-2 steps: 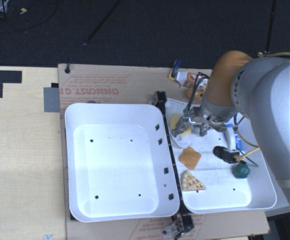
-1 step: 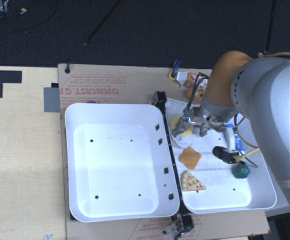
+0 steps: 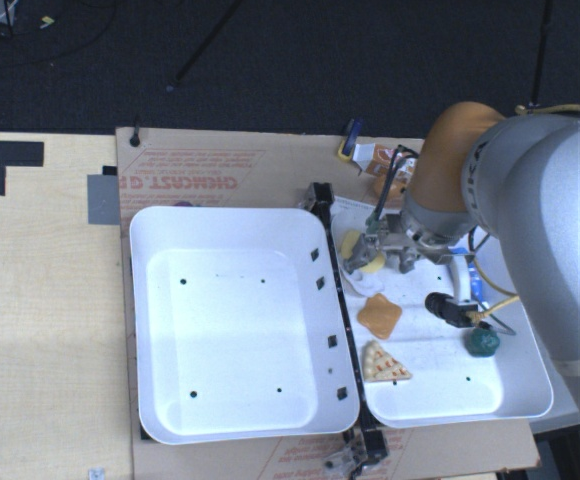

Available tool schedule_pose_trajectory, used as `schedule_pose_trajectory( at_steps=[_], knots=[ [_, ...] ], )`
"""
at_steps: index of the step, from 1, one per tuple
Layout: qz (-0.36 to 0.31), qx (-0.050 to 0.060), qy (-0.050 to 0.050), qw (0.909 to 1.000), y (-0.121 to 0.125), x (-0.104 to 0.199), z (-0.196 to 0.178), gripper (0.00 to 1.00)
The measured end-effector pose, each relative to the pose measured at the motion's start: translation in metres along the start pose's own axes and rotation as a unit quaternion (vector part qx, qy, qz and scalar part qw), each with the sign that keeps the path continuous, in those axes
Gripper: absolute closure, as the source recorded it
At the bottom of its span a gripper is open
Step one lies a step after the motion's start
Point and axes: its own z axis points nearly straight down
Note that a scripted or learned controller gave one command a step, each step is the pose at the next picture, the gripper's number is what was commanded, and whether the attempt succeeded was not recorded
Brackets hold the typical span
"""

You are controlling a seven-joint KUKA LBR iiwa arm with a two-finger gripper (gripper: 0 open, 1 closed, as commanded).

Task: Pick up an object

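My gripper [image 3: 386, 252] hangs low over the upper left part of the right bin [image 3: 515, 393], with the grey arm coming in from the right. A yellow object [image 3: 358, 251] lies right beside and partly under it, near the bin's left wall; whether the two touch is unclear. Nearer the front sit an orange-brown flat piece [image 3: 379, 315] and a triangular pizza-like slice [image 3: 383, 364]. A dark green ball [image 3: 484, 342] rests further right.
The left bin [image 3: 170, 268] stands beside the right one, with a black divider strip [image 3: 332, 298] between them. A blue and yellow clip [image 3: 350, 141] and a brown packet [image 3: 380, 163] lie on the cardboard behind the bins.
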Motion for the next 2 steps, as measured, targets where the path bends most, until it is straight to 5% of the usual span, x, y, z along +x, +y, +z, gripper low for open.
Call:
schedule_pose_trajectory(
  at_steps=[2],
  knots=[
    [0.000,0.000,0.001,1.0000,0.0001,-0.0008,0.0001,0.00]
  ],
)
